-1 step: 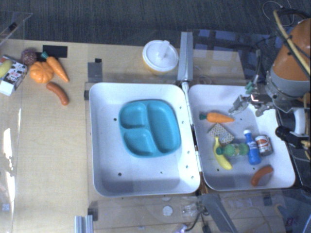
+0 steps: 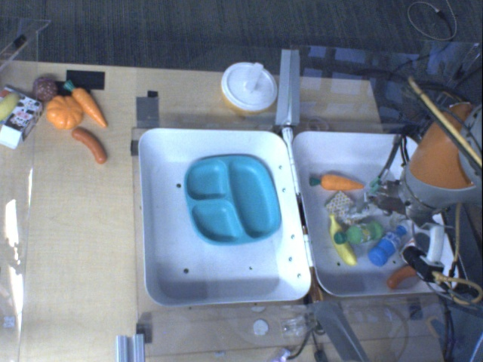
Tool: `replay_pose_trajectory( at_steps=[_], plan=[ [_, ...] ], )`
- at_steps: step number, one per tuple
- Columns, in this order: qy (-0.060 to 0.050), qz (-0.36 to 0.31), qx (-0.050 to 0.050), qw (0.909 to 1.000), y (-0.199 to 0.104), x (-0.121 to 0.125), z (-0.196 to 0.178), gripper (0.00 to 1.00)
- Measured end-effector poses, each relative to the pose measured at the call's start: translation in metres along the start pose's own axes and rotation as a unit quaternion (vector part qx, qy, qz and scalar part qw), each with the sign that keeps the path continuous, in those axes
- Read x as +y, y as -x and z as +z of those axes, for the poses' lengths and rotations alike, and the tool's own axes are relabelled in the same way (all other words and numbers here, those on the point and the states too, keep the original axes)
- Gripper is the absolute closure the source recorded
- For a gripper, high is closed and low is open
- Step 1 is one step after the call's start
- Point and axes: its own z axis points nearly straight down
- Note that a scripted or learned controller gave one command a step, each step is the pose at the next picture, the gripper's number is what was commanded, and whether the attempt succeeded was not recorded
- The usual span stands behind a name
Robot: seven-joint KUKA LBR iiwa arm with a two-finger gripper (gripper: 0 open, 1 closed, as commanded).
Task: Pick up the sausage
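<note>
The end effector [image 2: 371, 200] hangs low in the right bin [image 2: 324, 157], amid crowded toys; whether it grips anything I cannot tell. The sausage [image 2: 401, 276] lies against that bin's near edge, beside a blue bottle [image 2: 386, 250].

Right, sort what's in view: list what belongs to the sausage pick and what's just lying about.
Job: orange-brown sausage in the right bin's near corner, partly hidden; gripper over that bin.
Lying about: carrot, blue bottle, banana, blue divided plate, white lidded cup, pumpkin, second sausage on the bench.
</note>
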Motion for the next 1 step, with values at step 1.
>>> replay_pose_trajectory(
  at_steps=[1],
  plan=[
    [0.013,-0.048,-0.001,0.9988,0.0014,-0.0344,0.0039,0.00]
  ],
)
